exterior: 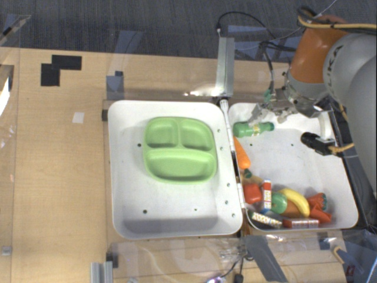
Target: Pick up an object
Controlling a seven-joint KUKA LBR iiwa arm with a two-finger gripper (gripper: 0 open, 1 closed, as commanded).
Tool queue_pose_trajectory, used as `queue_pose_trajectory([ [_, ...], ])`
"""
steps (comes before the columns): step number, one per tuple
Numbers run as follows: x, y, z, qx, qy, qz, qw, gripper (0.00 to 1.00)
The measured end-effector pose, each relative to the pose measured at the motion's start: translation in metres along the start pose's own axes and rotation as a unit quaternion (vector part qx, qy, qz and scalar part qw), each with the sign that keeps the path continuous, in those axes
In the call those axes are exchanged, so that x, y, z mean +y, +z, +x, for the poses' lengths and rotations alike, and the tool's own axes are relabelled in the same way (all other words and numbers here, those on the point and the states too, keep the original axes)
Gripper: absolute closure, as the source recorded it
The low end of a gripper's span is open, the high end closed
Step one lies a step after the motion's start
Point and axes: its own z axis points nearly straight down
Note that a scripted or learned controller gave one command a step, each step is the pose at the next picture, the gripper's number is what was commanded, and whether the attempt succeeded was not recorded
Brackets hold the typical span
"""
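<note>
At the near edge of the right bin (344,181) lies a heap of small toy foods — a curved yellow banana (296,201), glossy and smooth, one red tomato-like piece (252,194), a narrow upright carton (267,194), and some flat wrapped packets that are too jumbled to count. One orange carrot (240,153), tapered, leans along the wall between the two bins. The left bin (126,217), white and shallow with rounded corners, bears a single lime-green plastic plate (179,149) moulded into three compartments. Farther back in the right bin lies one green bottle (254,128) on its side, cylindrical with a paler cap end. The gripper (266,114) sits right over it, metal fingers down around the bottle — whether they are clenched on it or loose cannot be told from this angle.
</note>
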Motion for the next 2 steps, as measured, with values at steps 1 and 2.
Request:
queue_pose_trajectory([
  [1, 0.0, 0.049, -0.006, 0.0, 0.031, -0.002, 0.9995, 0.0],
  [2, -0.022, 0.049, -0.005, 0.0, 0.019, -0.002, 0.9998, 0.0],
])
